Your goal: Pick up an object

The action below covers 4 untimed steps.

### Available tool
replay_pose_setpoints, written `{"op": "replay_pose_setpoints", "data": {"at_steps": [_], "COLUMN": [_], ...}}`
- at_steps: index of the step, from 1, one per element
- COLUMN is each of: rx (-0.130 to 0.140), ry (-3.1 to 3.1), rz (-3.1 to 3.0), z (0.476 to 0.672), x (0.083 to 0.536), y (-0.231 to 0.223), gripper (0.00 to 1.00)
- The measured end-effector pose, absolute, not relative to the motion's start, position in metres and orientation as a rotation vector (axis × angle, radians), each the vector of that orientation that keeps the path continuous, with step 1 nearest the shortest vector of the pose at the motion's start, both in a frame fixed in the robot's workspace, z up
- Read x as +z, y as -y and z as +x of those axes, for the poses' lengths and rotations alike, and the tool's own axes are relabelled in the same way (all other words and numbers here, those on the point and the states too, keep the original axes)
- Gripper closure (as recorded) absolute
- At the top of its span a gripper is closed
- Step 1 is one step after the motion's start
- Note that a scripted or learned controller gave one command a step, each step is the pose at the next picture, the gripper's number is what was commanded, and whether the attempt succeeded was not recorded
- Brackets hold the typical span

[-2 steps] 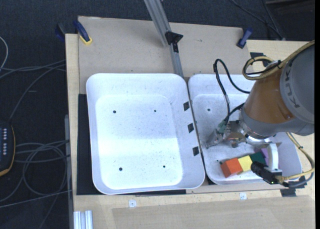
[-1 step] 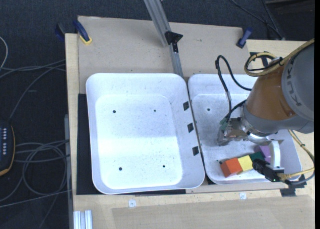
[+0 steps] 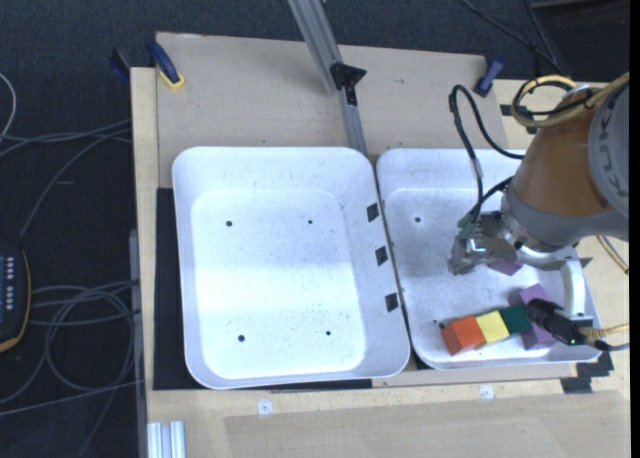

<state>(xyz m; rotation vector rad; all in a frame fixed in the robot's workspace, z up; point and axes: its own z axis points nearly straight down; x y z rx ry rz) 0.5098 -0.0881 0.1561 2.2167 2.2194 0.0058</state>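
Observation:
In the right bin (image 3: 425, 346) my gripper (image 3: 468, 252) hangs low over the bin's middle, reaching in from the right under the arm's orange band. A block striped orange, yellow and green (image 3: 486, 330) lies near the bin's front wall, a short way in front of the gripper and apart from it. A purple piece (image 3: 536, 302) with a dark end rests just right of the block. Another bit of purple (image 3: 506, 265) peeks out right beside the gripper, mostly hidden under the wrist.
The left bin (image 3: 270, 366) sits beside the right one, joined by black clips (image 3: 381, 256). A slanted metal bar (image 3: 318, 31) crosses the back of the bench. Blue clamps (image 3: 165, 64) hold the board's back corners. Cables loop around the arm's wrist.

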Motion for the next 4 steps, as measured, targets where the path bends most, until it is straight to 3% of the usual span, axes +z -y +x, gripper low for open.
{"op": "replay_pose_setpoints", "data": {"at_steps": [1, 2, 4], "rx": [0.007, 0.005, 0.006], "ry": [-2.219, -2.221, -2.231], "rz": [2.216, 2.216, 2.212], "z": [0.502, 0.503, 0.549], "x": [0.212, 0.240, 0.251], "y": [0.089, 0.089, -0.022], "gripper": [1.00, 1.00, 1.00]}}
